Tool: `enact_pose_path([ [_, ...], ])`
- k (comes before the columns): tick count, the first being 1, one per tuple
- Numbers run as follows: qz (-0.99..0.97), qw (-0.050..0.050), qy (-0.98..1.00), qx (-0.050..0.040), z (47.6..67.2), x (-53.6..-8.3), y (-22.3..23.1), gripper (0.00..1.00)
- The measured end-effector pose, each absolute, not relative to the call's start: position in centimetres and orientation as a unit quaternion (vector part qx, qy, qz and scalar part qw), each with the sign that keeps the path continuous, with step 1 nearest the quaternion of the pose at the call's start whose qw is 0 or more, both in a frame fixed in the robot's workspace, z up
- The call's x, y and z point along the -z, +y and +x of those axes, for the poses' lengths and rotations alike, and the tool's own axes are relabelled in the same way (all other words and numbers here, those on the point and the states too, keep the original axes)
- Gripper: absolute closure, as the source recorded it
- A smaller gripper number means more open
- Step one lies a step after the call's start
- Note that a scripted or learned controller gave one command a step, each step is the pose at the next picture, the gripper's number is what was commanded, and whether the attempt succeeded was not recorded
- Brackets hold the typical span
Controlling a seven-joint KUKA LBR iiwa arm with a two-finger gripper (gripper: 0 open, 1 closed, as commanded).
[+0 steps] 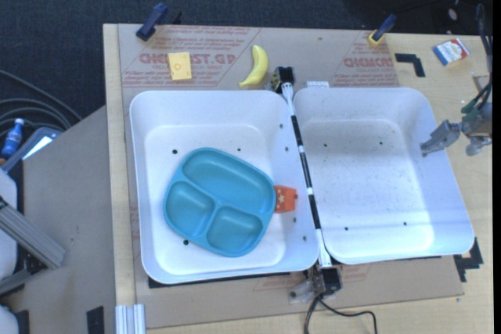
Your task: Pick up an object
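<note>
Blue divided plate [219,202] lies in left bin [149,117], small orange object [285,199] touching its edge. Gripper [448,135], state unclear, hovers over right bin's [368,109] far rim; the plate's broad, shallow form may defeat a pinch.

Sitting side by side on the tabletop [117,168]: left bin [149,121] and right bin [391,102]. Lying in the left bin: divided plate [219,201], small block [285,199] touching its right edge. Resting behind the bins: banana [255,66].
</note>
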State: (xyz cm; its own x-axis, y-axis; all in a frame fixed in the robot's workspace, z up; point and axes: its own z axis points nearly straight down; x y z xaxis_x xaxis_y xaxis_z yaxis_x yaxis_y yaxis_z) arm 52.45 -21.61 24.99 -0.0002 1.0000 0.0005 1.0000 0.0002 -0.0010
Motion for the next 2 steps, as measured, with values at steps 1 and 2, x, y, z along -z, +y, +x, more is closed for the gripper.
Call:
enact_pose_path([
  [1, -0.706, 0.004, -0.708, 0.0005, 53.4, -10.1, -22.1, 0.00],
  [2, -0.707, 0.001, -0.707, 0.0004, 53.5, -11.2, -22.2, 1.00],
])
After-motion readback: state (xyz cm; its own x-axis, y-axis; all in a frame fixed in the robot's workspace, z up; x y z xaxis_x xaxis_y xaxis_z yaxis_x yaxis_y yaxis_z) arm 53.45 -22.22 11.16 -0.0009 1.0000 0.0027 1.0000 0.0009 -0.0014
